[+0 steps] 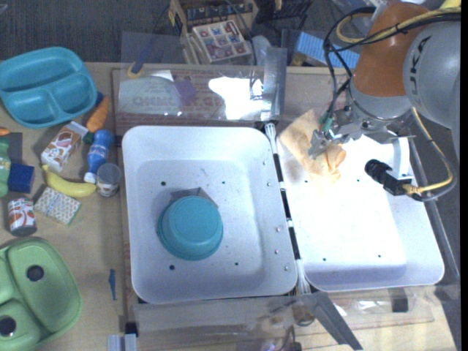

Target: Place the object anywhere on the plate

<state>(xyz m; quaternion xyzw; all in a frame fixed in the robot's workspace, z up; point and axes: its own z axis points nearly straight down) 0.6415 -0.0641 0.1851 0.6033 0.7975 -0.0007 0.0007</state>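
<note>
A round teal plate (190,227) lies in the left white bin (146,159), a little left of its middle. A pale tan, crumpled-looking object (303,143) with an orange-tinted lower part sits at the back left corner of the right bin (365,262). My gripper (322,142) reaches in from the right and hangs directly over that object's right side, at or just above its surface. The gripper hides part of the object. Nothing else lies in the right bin.
The ridge where the two bins meet (281,189) runs between the object and the plate. On the bench to the left lie a teal divided tray (47,85), a banana (67,183), a blue bottle (97,152), a can (108,178) and a green tray (33,295).
</note>
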